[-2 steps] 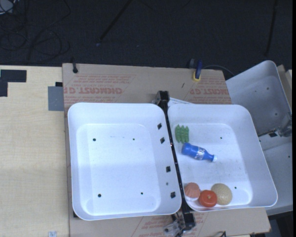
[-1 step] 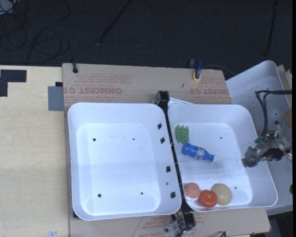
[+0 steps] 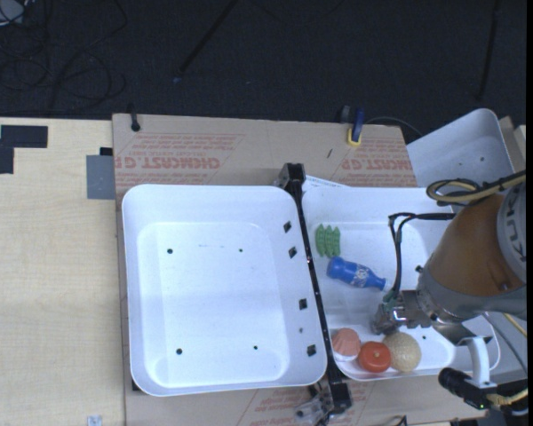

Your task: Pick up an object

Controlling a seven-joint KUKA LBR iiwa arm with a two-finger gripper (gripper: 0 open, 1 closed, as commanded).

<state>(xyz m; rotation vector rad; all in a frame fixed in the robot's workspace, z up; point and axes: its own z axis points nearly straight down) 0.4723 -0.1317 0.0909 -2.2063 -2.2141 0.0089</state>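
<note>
The right bin (image 3: pixel 355 211) holds a green ridged piece (image 3: pixel 328 240), a blue bottle (image 3: pixel 355 275) lying on its side, a pink round object (image 3: pixel 346 342), a red tomato-like ball (image 3: pixel 374 357) and a beige ball (image 3: pixel 405 352). My gripper (image 3: pixel 391 318) hangs low over the bin's front right part, just above the red and beige balls and right of the bottle's cap end. Its tips are small and dark against the bin floor. Nothing shows between them.
The left bin (image 3: pixel 147 264) sits beside the right one, with a black divider rail (image 3: pixel 304 273) between them. Both rest on a cardboard sheet (image 3: pixel 213 153). The arm's orange band (image 3: pixel 466 251) and cables (image 3: pixel 400 238) overhang the right bin's right side.
</note>
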